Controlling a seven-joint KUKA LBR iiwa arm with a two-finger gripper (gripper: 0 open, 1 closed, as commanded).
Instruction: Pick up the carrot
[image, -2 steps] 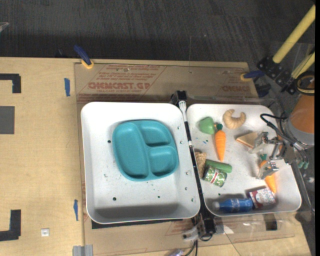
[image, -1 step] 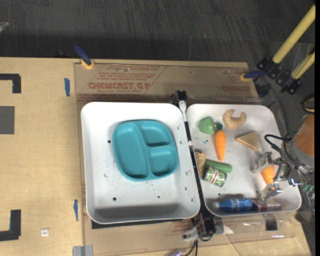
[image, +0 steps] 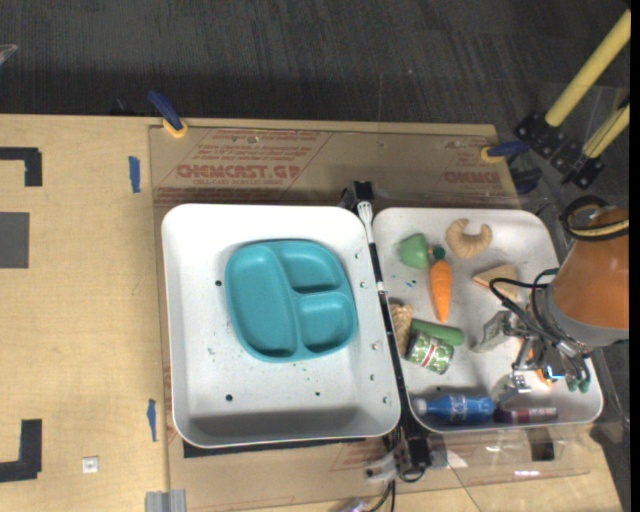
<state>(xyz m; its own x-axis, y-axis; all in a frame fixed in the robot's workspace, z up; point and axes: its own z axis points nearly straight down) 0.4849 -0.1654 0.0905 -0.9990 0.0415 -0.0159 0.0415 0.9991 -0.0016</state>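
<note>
Carrot (image: 441, 287) was seen lying near-upright in frame, leaf end up, up-left of the gripper (image: 530, 372). Gripper state could not be told; nothing seen held.

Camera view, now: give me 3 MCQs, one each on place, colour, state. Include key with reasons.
1. Where does the carrot lie?
A. right bin
B. left bin
C. on the bench outside the bins

2. What colour is the divided tray in the left bin?
A. red
B. teal
C. yellow

3. How does the carrot stand relative to the end effector?
A. gripped between its fingers
B. lying apart from it
C. lifted above the bin

Key:
1 A, it lies in the right bin beside a green item.
2 B, the tray is teal against the white bin.
3 B, the carrot rests on the bin floor, clear of the end effector.
</note>
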